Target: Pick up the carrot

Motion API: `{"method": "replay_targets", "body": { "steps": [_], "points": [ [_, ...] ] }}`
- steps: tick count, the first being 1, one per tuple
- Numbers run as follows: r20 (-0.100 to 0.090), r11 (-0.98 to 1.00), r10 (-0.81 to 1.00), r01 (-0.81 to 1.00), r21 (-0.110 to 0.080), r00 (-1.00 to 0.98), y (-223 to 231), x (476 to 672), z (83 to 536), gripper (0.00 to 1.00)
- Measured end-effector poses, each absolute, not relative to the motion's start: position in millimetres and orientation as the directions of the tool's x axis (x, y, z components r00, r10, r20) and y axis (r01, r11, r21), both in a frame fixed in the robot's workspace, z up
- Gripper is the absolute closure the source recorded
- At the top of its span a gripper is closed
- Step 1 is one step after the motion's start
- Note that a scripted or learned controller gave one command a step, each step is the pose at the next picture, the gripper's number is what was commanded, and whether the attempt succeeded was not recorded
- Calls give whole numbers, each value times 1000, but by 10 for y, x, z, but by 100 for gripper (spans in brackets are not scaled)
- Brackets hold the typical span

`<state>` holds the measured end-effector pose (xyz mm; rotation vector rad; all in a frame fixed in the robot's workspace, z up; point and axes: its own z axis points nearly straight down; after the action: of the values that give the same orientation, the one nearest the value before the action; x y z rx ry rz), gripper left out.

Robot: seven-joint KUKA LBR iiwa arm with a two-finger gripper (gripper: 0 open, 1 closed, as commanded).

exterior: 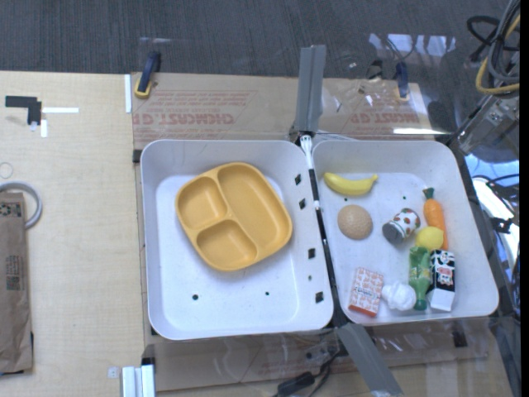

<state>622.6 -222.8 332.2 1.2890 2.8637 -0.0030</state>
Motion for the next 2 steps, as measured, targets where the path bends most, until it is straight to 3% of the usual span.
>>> {"method": "replay_targets", "body": {
  "steps": [1,2],
  "points": [
    [-3,845,535,535,0,-845,-2175,6568,2791,0],
    [-3,889,458,458,0,-889,-2221,6414,1746,0]
  ]
}}
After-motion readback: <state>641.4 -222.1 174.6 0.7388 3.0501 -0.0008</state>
